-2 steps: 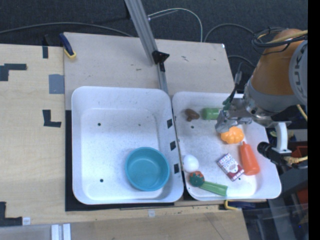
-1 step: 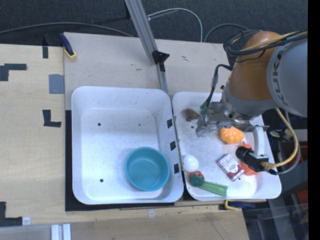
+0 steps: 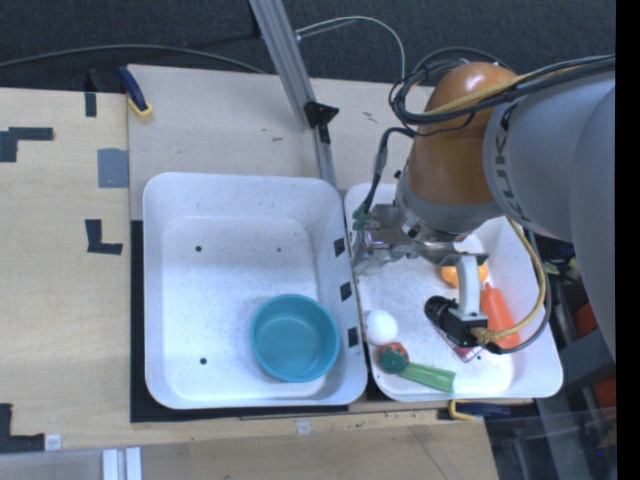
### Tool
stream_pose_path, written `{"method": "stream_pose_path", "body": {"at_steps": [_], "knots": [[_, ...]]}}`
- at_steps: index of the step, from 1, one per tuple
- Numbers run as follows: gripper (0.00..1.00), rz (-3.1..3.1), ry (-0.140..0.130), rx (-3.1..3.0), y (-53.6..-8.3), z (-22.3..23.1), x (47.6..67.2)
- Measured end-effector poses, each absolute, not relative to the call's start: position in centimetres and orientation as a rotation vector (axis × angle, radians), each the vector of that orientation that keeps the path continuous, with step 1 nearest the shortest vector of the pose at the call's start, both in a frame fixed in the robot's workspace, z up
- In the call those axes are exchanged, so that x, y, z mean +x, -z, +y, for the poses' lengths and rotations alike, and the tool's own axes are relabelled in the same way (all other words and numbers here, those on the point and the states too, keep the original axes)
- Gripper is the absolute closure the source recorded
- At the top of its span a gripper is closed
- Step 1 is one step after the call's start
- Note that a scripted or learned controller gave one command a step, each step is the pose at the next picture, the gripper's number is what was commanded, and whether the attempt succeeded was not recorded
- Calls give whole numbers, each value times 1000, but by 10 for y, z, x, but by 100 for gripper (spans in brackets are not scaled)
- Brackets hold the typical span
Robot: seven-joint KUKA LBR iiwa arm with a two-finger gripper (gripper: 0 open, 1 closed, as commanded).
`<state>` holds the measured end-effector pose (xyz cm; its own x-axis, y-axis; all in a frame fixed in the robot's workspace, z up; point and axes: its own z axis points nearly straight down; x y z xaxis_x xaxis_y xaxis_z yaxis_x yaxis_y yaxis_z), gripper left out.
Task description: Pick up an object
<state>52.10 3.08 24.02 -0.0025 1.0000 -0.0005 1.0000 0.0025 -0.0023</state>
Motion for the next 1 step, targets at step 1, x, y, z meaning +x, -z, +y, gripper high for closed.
{"method": "stream_pose_path", "body": {"at_steps": [1], "knots": [[100, -2226, -4, -2212, -228, 82, 509]]}}
